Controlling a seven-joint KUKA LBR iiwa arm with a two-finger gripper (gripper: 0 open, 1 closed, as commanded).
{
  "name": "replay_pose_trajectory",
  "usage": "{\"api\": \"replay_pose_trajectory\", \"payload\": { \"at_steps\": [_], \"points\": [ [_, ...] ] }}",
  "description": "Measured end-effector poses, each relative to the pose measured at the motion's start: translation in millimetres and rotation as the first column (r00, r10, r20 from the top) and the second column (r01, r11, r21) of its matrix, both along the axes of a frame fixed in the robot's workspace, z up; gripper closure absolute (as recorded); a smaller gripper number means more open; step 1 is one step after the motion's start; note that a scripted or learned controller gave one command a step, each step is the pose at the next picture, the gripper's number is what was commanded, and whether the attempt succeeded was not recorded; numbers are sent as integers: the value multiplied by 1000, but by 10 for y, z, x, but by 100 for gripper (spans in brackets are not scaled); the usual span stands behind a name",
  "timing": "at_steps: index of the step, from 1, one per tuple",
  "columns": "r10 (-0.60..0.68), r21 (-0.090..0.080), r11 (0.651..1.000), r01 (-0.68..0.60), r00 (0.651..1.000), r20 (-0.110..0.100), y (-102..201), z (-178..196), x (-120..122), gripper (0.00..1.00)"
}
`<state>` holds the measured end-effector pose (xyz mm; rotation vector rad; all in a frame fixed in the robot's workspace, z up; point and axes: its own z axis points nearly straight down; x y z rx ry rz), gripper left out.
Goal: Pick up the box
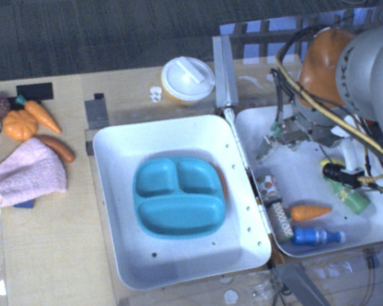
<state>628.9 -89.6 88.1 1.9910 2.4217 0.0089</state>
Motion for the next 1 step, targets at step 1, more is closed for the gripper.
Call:
{"api": "replay_pose_trajectory", "payload": {
  "at_steps": [1],
  "points": [
    [54,-1,999,-54,999,-2,-32,-13,373,0]
  ]
}}
